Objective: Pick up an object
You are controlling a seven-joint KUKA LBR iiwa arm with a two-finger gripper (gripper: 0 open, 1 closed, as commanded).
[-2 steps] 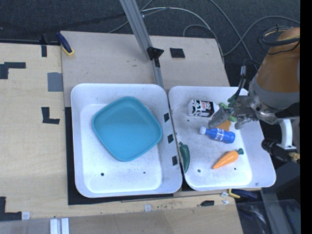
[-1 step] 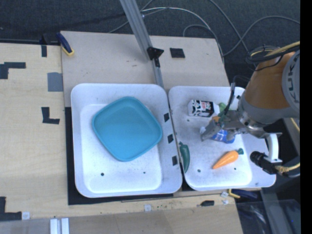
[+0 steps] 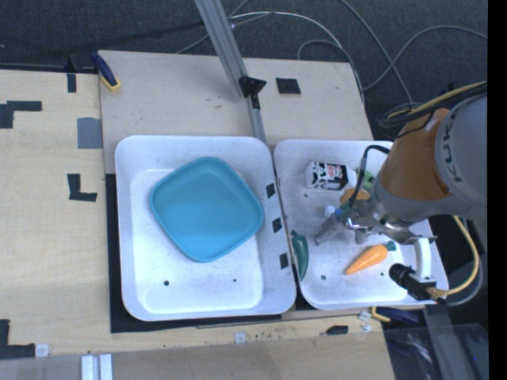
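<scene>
In the right bin lie three small objects. A black and white carton is near the back. An orange toy carrot lies toward the front right. A dark green pepper rests against the bin's left wall. My gripper hovers low over the bare middle of this bin, between carton and carrot. Its fingers stand open with nothing between them. The carrot is just to its right and below, and the pepper is to its left. The grey and orange arm covers the bin's right side.
The left bin holds a large light blue square plate. A slanted metal pole runs down to the gap between the bins. Cables loop behind the bench at the top right.
</scene>
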